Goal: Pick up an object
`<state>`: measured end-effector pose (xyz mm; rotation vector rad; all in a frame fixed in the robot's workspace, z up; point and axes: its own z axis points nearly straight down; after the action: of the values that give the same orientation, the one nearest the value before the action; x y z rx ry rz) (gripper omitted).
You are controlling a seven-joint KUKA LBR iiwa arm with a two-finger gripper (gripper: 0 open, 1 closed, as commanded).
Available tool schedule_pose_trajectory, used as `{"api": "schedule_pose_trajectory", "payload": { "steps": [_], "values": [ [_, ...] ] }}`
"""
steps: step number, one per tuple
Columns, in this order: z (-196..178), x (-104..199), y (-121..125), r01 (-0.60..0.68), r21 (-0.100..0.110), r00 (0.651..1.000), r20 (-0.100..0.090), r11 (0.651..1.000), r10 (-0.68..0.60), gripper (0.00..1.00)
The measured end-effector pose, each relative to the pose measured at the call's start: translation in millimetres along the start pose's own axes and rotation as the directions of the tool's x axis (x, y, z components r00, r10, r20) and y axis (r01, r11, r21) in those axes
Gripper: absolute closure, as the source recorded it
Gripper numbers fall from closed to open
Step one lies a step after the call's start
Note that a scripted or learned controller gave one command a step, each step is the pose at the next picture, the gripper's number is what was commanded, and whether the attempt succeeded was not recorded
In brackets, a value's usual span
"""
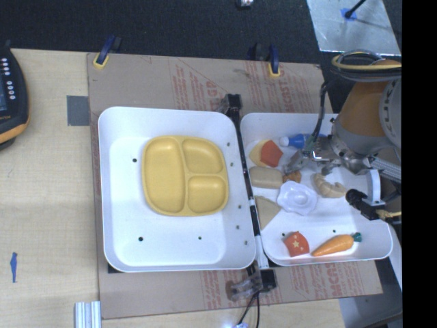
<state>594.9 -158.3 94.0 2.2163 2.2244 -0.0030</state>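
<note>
The right bin point(382, 251) holds a toy carrot point(333, 245) near its front edge, a red strawberry piece point(296, 243) just beside it, a clear plastic cup point(298, 199) and a red-topped food piece point(270, 153). The end effector point(307, 160) sits low over this clutter; its opening cannot be told. A yellow divided plate point(184, 175) lies in the left bin point(116, 183).

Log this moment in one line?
arm: over right bin | gripper: low among items | yellow tray: left bin
</note>
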Motion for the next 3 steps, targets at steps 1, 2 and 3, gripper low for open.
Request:
{"api": "schedule_pose_trajectory", "payload": {
  "steps": [1, 2, 3],
  "values": [
    [-9.9, -1.2, 0.9, 0.001, 0.000, 1.000, 0.000, 1.000, -0.001, 1.00],
    [-35.5, 14.9, 0.3, 0.003, -0.001, 1.000, -0.001, 1.000, -0.003, 1.00],
    [-34.1, 14.0, -0.2, 0.000, 0.000, 1.000, -0.001, 1.000, 0.000, 0.00]
  ]
}}
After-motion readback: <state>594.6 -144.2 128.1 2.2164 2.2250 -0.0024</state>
